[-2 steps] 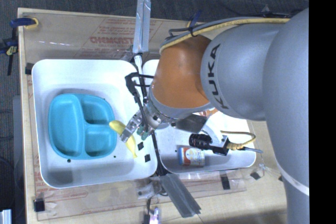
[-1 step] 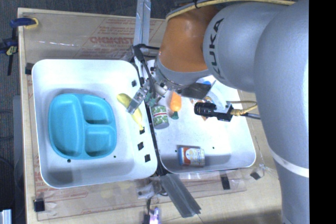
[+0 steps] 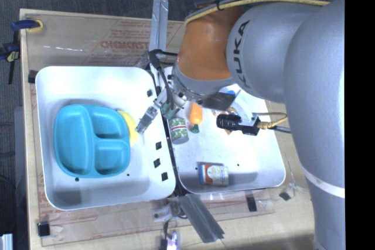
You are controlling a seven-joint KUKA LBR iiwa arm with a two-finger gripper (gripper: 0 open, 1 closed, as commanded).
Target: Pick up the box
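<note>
Camera view: the gripper hangs over the rim between the two bins; whether it is open or closed cannot be told. To its right, in the right bin, a blue-white corner tucked under the arm is probably the box.

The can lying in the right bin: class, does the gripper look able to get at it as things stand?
Probably yes: the can lies alone, with nothing over or against it, and the gripper hangs close by, to its upper left in the view.
</note>
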